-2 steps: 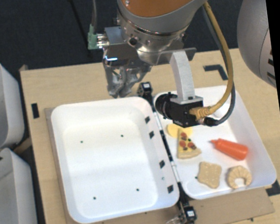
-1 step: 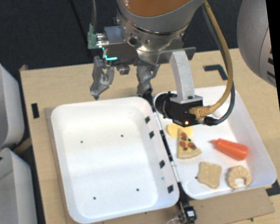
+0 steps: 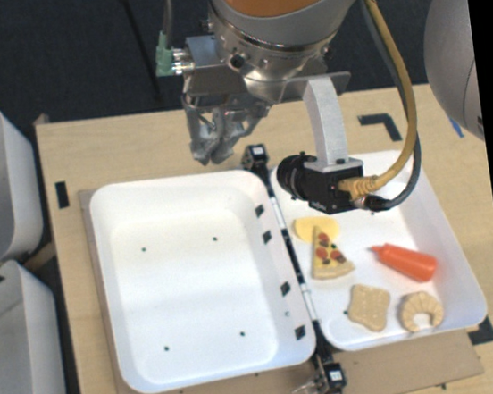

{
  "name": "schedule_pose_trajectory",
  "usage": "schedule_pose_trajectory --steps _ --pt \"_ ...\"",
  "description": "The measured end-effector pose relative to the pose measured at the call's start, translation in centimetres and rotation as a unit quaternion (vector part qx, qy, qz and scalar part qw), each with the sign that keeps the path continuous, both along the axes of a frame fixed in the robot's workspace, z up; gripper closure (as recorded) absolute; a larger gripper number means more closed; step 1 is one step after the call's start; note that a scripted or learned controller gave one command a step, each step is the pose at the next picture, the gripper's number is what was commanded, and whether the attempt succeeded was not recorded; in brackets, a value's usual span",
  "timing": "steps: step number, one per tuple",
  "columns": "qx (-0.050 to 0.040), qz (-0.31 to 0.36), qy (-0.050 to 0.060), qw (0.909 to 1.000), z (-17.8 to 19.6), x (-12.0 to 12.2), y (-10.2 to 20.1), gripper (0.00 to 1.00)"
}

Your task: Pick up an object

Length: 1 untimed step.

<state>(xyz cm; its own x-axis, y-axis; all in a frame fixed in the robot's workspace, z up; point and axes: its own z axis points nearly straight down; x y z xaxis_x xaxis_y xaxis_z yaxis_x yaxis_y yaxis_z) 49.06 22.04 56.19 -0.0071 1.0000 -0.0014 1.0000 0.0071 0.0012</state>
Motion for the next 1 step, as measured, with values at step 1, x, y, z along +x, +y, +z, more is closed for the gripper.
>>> schedule_pose_trajectory --steps 1 --pt "-0.0002 0.002 0.001 1.0000 -0.04 -0.02 0.02 0.00"
